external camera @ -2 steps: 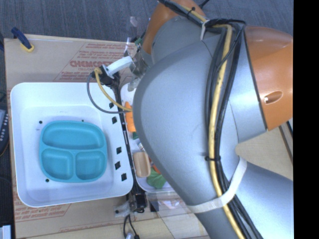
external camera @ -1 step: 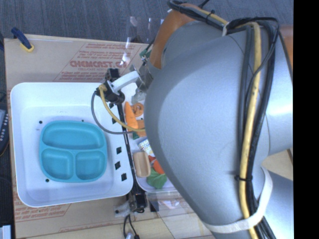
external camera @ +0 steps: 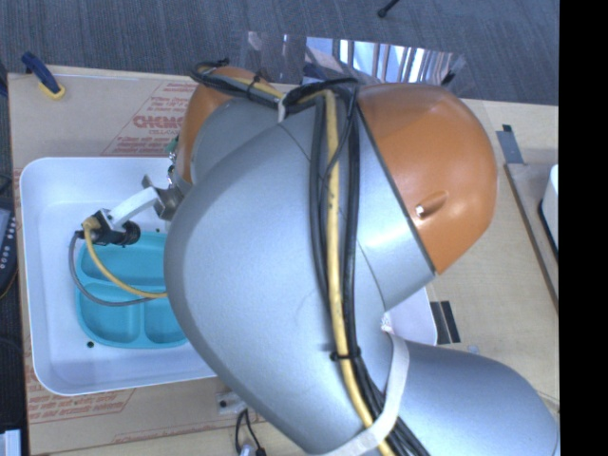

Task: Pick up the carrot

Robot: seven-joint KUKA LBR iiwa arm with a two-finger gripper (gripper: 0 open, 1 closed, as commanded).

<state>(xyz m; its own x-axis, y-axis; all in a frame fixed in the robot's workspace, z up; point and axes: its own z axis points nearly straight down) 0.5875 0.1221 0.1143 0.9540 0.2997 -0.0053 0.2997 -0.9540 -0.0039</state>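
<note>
My grey arm [external camera: 313, 255] with its orange band [external camera: 437, 179] takes up most of the camera view and reaches left over the left white bin [external camera: 47, 255]. Its wrist end hangs above a blue sectioned tray [external camera: 133, 293] in that bin, with yellow and grey cables looping over the tray. The arm's bulk covers the gripper and much of the bin.
The right bin [external camera: 418, 321] shows as a small white patch behind the arm. A blue and yellow clamp [external camera: 43, 76] lies on the bench at the far left corner. Brown cardboard surrounds the bins.
</note>
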